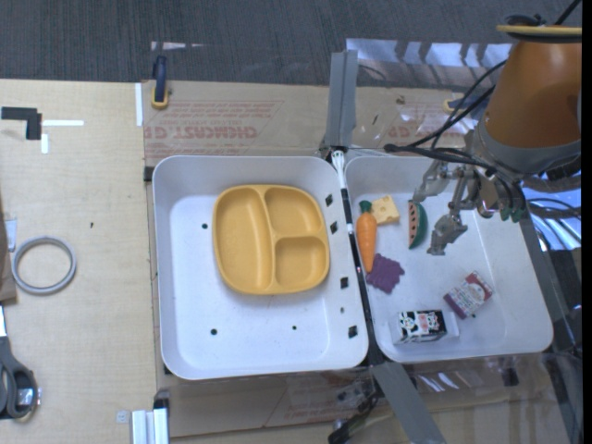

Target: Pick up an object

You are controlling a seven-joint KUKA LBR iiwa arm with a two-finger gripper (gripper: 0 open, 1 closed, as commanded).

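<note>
The right bin (518,340) holds an orange carrot (367,236), a yellow cheese wedge (386,211), a watermelon slice (417,226), a purple bunch of grapes (385,273), a black-and-white carton (422,325) and a red-and-white packet (468,295). My gripper (440,213) hangs over the bin's upper middle, just right of the watermelon slice. It looks open, and I see nothing between its fingers. The carton and the packet lie apart from it, toward the bin's near edge.
The left bin (185,340) holds a yellow divided plate (271,239). On the bench at the left lie a grey tape ring (42,265) and scissors (14,391). Cardboard (231,123) lies behind the bins. Cables hang off the arm at the right.
</note>
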